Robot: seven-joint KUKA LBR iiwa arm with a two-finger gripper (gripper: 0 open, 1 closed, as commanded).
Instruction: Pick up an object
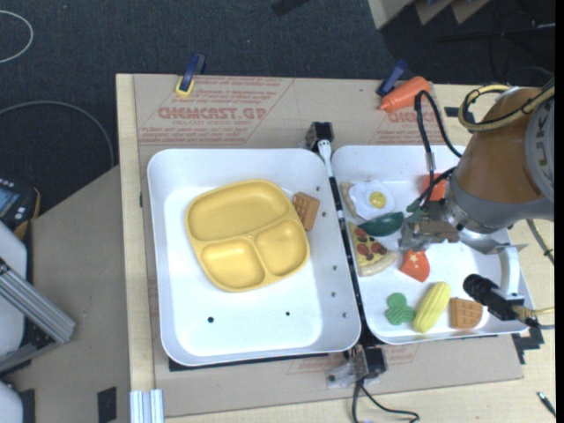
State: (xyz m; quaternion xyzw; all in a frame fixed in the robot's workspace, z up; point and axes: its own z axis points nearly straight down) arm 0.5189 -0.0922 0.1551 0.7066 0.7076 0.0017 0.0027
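Arm (pixel 502 161) reaches in from the right over the right bin (pixel 493 331); gripper (pixel 421 233) sits low above the bin's middle, just right of the pizza slice (pixel 370 252). Whether it is open, and whether it grips anything, cannot be told: the metal parts blur together and overlap the toys beneath. A red piece (pixel 416 263) lies directly below the gripper, touching or nearly so; its shape is hard to make out, roughly wedge-like, long axis running up-down in the view, narrower end toward the near edge. A dark green piece (pixel 382 225) lies just left of the gripper, long axis left-right, its right end hidden by the gripper. Fried egg (pixel 370 199) sits in the bin's far left part. Along the near edge, in a row: green toy (pixel 399 309), corn (pixel 431 306) tilted with its long axis running near-left to far-right, waffle (pixel 465 313). A black part (pixel 487 295) on the arm covers the bin's near right corner. Left bin (pixel 176 263) holds a yellow divided plate (pixel 248 234) with a brown cracker (pixel 306 209) at its right rim. Both bins rest on a board (pixel 220 108) printed with red lettering, held by clamps (pixel 188 76); dark carpet lies beyond. Cables trail over the arm.
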